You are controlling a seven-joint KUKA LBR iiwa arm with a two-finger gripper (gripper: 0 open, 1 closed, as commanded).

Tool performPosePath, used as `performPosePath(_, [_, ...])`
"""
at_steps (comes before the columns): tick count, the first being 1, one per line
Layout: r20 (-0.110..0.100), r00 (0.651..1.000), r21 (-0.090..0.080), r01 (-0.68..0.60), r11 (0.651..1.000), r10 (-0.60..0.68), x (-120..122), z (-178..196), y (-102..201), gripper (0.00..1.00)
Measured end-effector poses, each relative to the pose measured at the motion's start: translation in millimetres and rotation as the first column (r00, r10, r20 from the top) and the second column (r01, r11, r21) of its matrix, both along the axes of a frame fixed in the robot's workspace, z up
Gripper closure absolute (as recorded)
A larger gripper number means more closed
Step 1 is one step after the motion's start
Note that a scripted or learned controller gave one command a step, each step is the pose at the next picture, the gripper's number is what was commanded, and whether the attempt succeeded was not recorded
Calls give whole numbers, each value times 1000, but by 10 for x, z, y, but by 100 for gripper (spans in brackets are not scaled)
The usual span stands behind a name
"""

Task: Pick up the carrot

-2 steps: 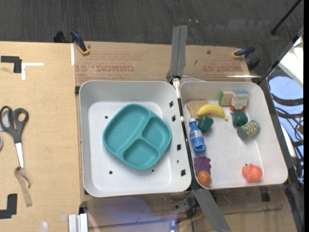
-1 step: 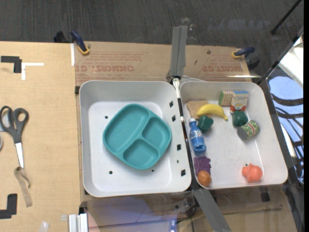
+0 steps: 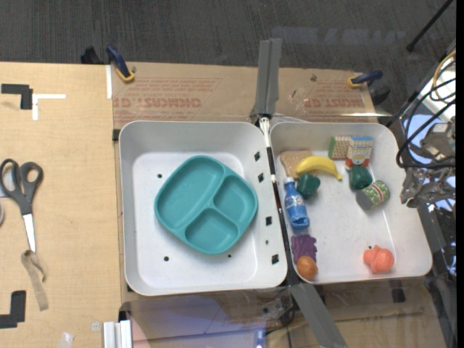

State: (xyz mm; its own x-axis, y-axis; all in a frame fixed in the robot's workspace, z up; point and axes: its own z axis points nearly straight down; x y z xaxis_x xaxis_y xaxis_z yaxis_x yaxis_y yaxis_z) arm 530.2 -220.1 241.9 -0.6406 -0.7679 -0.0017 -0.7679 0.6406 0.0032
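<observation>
Fingers [image 3: 415, 191]: dark cluster at 3 o'clock, just outside the right bin's [image 3: 341, 275] right wall; I cannot tell whether they are spread or pressed together, and nothing can be seen between them.
Arm [image 3: 435, 147]: at the view's 3 o'clock edge, cables looped above it.
Carrot [image 3: 378, 259]: stubby orange piece with a bit of green on top, lying on the right bin's floor at 5 o'clock, near the front wall, apart from the other items and well apart from the fingers.
Right bin, 12 o'clock: banana [image 3: 319, 167] on a tan slab [image 3: 291, 159], with a small box [image 3: 360, 148] toward 1 o'clock.
Right bin, centre: two green items, one [image 3: 309, 186] just under the banana and one [image 3: 360, 178] below the box, with a can [image 3: 375, 193] on its side touching the latter.
Right bin, 9 o'clock: blue bottle [image 3: 295, 207] along the left wall.
Right bin, 7 o'clock: purple item [image 3: 304, 246] with an orange-brown lump [image 3: 307, 268] touching it.
Left bin [image 3: 138, 216]: teal plate [image 3: 206, 205] with three compartments, near the centre.
Bench [image 3: 65, 151]: scissors [image 3: 22, 187] at 9 o'clock, well apart from both bins.
Behind the bins: cardboard [image 3: 174, 96] held by two clamps [image 3: 119, 64].
</observation>
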Motion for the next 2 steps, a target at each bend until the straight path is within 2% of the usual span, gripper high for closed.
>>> performPosePath(1, [4, 977, -1, -212, 977, 212, -113, 903, -12, 100])
performPosePath(2, [4, 885, 1, -465, 885, 465, -332, 2484, -18, 100])
